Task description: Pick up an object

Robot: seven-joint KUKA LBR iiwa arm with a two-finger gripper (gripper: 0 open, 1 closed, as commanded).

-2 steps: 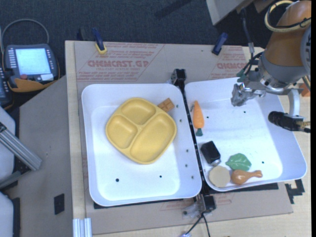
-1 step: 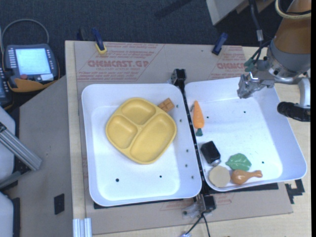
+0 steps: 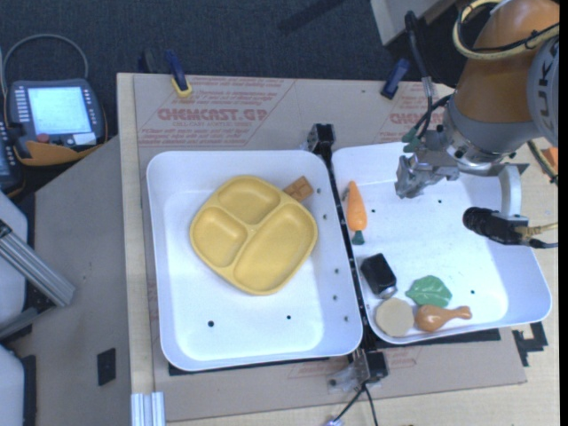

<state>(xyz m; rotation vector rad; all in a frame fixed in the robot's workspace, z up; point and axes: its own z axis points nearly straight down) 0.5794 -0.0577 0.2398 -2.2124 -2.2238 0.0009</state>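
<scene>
My gripper [image 3: 410,185] hangs over the back of the right bin [image 3: 497,264], with nothing visible between its fingers. A toy carrot [image 3: 356,209] lies at the bin's left wall, to the left of the gripper and slightly nearer the front. Toward the front of that bin lie a black block [image 3: 379,273], a green leaf piece [image 3: 429,289], a tan round disc [image 3: 395,316] and a toy chicken drumstick [image 3: 439,316]. All of these lie apart from the gripper.
The left bin [image 3: 204,318] holds a yellow divided plate [image 3: 254,234] with a small brown block [image 3: 298,188] at its back right edge. A black divider [image 3: 342,238] runs between the bins. A black cylinder [image 3: 493,224] sticks out from the arm over the right bin.
</scene>
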